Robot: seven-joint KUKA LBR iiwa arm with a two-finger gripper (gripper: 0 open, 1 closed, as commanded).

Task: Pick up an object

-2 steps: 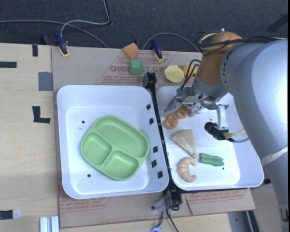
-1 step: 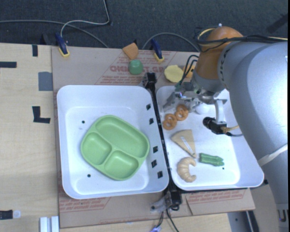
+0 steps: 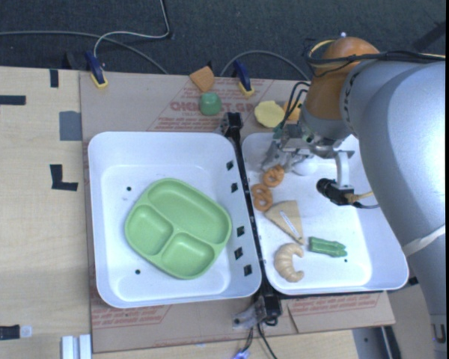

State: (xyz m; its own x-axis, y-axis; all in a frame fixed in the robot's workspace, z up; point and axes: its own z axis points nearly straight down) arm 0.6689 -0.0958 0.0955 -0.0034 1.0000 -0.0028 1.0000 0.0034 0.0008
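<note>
From my remote station, a small orange ring [image 3: 273, 176] at 11 o'clock in the right bin [image 3: 359, 275] sits just beneath my end effector [image 3: 278, 155]; I judge this the approach, and next comes a straight descent. I cannot tell the tool's state. Nearby lie a second ring [image 3: 262, 197], wedge [image 3: 285, 217], croissant [image 3: 289, 262] and green piece [image 3: 327, 247]. The left bin [image 3: 105, 155] holds a green divided plate [image 3: 178, 227].

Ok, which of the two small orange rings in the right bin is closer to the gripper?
The upper ring, lying just below the gripper. The other ring sits lower, nearer the bin's left wall, beside the tan wedge.
</note>
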